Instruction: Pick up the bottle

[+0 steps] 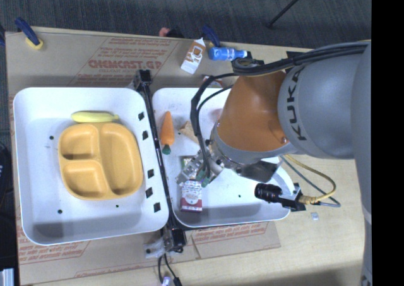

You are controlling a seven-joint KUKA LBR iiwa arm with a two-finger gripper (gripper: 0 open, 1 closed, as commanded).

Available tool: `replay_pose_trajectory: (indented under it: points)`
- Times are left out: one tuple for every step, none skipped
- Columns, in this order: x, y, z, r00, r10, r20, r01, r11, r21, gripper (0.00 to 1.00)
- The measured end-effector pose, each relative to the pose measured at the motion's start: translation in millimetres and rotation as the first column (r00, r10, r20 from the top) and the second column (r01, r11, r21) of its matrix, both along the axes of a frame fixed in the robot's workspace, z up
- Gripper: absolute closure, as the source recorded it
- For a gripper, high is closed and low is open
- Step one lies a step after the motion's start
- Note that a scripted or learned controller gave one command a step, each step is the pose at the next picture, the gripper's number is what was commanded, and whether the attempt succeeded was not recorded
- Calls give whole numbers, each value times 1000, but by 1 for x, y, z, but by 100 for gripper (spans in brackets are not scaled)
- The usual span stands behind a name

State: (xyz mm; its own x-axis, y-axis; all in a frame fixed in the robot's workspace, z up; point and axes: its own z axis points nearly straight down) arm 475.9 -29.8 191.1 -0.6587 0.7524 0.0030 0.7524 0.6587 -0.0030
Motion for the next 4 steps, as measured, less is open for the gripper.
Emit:
replay_pose_trajectory:
  points:
    - [1, -14, 59, 994, -106, 3, 106, 994, -1, 100]
    - [0, 40, 9, 964, -266, -1, 266, 964, -2, 100]
    - [1, -17, 134, 971, -241, 6, 241, 971, -1, 100]
    - [0, 33, 47, 957, -290, 0, 290, 957, -1, 100]
